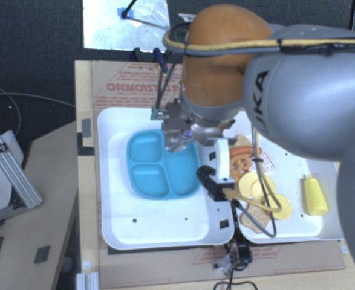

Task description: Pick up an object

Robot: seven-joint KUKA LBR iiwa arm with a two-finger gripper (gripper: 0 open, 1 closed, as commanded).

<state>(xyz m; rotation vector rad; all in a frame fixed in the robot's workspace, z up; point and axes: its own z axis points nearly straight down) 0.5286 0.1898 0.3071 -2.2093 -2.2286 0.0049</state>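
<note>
The arm reaches in from the right and its wrist hangs low over the left bin [113,222], with the hand [178,139] down at the upper right part of the blue divided tray [150,168] that lies in that bin. The bulk of the wrist and the orange band sits right above the hand, so I cannot tell how the hand is set or whether anything is gripped. The tray looks flat on the bin floor, not lifted, which suggests the pick is not done yet. In the right bin [331,222] the other candidates lie untouched as far as can be seen: a yellow bottle [314,195] near the right side, pale yellow round pieces [263,195] towards the middle, and an orange and red item [242,156] just beside the dividing wall. My reading is that the task stands at the grasp stage: the approach and descent look complete, while closing on an object and raising it clear of the bin are left.
</note>
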